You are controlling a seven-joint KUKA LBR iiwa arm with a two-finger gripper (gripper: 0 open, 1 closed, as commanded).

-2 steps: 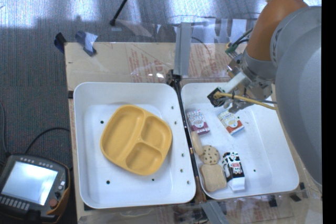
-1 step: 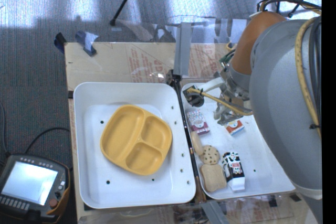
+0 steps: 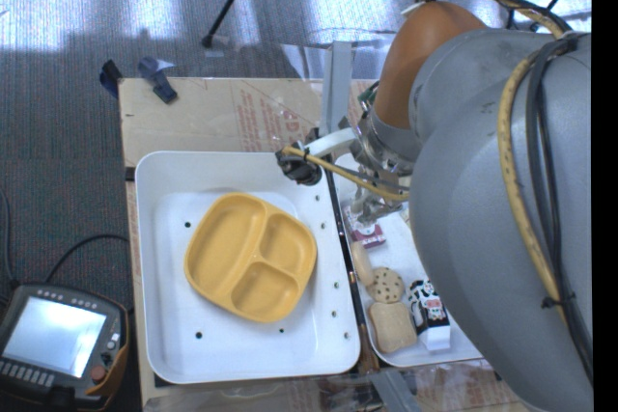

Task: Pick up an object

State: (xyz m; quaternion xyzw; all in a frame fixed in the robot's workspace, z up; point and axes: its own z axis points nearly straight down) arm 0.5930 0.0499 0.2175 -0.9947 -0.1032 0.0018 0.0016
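Observation:
A yellow three-compartment plate [image 3: 251, 256] lies flat in the left bin [image 3: 159, 207]. In the right bin [image 3: 462, 354], along its left side, lie a small red-and-white box [image 3: 367, 233], a chocolate-chip cookie [image 3: 387, 285], a tan toast-like piece [image 3: 391, 327] and a black-and-white milk carton [image 3: 429, 312]. My gripper [image 3: 364, 207] hangs low over the far left part of the right bin, right above the red-and-white box. The grey arm [image 3: 492, 178] hides most of that bin.
A black cable end [image 3: 301, 169] and yellow cable [image 3: 338, 171] from the wrist reach over the divider into the left bin's far right corner. A teach pendant [image 3: 58, 338] rests on the floor at lower left. Cardboard [image 3: 222, 111] lies behind the bins.

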